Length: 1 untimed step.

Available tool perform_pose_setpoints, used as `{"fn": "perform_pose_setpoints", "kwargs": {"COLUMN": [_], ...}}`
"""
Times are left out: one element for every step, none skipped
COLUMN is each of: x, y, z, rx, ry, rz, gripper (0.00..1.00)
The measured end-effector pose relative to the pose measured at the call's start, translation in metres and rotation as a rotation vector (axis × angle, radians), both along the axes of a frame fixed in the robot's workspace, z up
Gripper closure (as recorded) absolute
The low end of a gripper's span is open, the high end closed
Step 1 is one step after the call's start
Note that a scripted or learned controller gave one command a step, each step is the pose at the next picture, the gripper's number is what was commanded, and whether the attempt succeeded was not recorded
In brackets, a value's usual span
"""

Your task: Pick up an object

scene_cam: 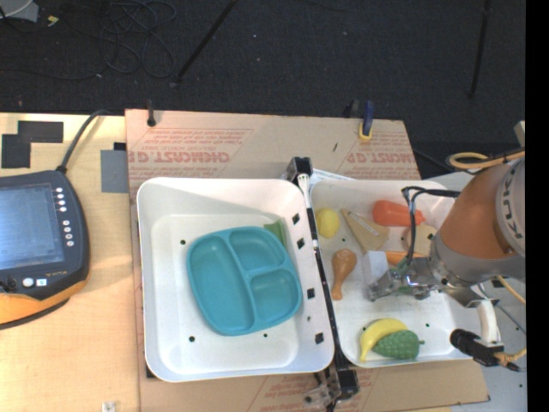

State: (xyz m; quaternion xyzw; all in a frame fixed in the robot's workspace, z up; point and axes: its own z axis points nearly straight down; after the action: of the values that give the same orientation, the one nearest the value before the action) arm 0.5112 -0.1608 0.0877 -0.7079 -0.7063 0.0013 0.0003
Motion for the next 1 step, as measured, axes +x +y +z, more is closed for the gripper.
{"fn": "perform_pose_setpoints", "kwargs": {"x": [-0.0007], "y": [0.001], "z": [0.0103], "rx": [0.003], "ry": [0.002], "rz": [0.0], "gripper": [1.0]}}
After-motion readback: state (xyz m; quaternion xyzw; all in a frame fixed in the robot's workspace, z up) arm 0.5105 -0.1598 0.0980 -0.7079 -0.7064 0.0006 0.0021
